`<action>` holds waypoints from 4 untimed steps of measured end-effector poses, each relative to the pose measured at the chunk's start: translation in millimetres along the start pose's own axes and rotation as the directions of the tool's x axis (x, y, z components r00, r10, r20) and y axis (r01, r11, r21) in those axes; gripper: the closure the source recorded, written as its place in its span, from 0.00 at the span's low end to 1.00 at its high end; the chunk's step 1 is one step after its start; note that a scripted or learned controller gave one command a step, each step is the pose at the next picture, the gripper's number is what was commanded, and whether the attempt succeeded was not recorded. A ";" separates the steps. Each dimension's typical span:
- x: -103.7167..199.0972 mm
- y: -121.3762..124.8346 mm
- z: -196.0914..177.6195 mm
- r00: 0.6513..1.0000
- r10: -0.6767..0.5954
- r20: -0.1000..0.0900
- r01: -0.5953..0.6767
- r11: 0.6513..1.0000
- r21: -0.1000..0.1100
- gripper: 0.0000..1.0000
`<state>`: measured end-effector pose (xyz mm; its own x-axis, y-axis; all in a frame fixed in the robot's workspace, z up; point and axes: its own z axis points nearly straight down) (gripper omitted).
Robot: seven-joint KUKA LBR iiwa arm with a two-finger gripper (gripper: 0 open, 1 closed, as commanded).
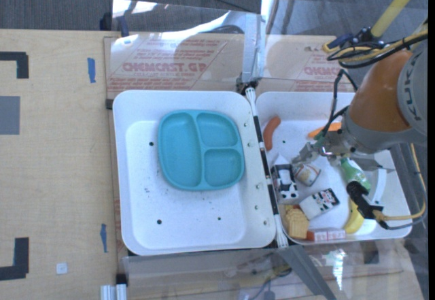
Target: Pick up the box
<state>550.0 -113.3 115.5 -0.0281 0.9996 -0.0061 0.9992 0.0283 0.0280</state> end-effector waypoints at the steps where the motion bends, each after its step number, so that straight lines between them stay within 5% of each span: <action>1: -27.6 46.6 27.8 0.987 0.158 0.001 -0.158 0.987 0.017 0.00; 3: -44.1 99.7 -55.4 0.997 0.082 -0.002 -0.081 0.996 0.025 0.00; 4: -32.0 45.9 25.5 0.993 -0.114 -0.008 0.114 0.993 0.024 0.00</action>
<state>597.5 -144.1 91.6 -0.1417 0.9899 -0.0010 0.9899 0.1417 0.0027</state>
